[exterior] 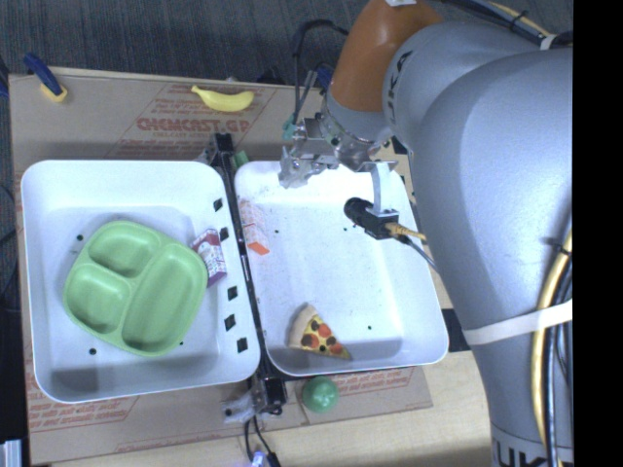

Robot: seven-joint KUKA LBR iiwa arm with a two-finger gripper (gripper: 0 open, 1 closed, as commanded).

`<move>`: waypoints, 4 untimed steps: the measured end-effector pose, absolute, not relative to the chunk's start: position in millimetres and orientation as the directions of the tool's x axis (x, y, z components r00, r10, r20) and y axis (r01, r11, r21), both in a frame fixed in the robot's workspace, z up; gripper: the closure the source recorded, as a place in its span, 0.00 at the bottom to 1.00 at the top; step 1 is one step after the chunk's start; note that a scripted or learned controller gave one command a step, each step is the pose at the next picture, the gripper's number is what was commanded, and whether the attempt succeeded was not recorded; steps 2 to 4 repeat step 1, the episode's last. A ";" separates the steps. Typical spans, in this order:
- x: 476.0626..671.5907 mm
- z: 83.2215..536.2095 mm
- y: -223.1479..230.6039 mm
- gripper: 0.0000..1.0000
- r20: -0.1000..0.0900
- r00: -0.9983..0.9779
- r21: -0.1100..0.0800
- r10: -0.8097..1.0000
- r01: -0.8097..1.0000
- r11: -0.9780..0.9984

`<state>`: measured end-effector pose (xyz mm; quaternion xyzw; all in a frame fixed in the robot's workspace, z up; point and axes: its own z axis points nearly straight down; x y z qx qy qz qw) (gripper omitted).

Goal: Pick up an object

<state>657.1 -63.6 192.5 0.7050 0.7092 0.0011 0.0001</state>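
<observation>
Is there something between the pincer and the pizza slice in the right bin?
Nothing visible. The pincer hangs over the far end of the right bin; the pizza slice lies at the near end, with bare bin floor between them.

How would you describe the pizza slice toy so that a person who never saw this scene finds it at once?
Look at the right white bin, the one the grey arm reaches over. Near its front edge, toward the divider between the bins, lies the pizza slice. It is a flat triangle with a pale crust and red dots, unlike the round green ball outside the bin.
</observation>
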 end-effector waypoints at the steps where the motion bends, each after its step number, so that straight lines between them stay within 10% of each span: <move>1: 656.7 192.1 -64.2 0.00 0.001 -0.006 0.000 1.000 1.000 0.006; 4: 656.7 192.1 -64.2 0.00 0.001 -0.006 0.000 1.000 1.000 0.006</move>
